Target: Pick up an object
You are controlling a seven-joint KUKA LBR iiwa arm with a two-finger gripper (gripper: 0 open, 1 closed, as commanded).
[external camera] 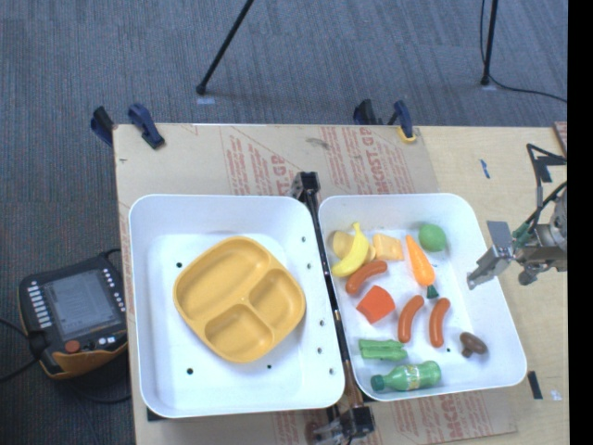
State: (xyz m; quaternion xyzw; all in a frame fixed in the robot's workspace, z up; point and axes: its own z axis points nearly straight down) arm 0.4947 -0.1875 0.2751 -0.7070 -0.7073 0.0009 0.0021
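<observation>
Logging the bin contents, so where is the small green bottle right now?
The green bottle lies on its side at the near edge of the right bin, just below the green pepper and left of the brown mushroom.

I see toys crowding the right bin (463, 213); open floor only along its near-right corner, past the brown piece (473, 344).

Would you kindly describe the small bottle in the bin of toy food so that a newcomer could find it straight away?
Start at the right-hand white bin, the one crowded with toy food rather than the one with the yellow tray. Go to its near edge, where the bottle lies on its side just below a green vegetable. It alone has a green body with a yellow label.
</observation>
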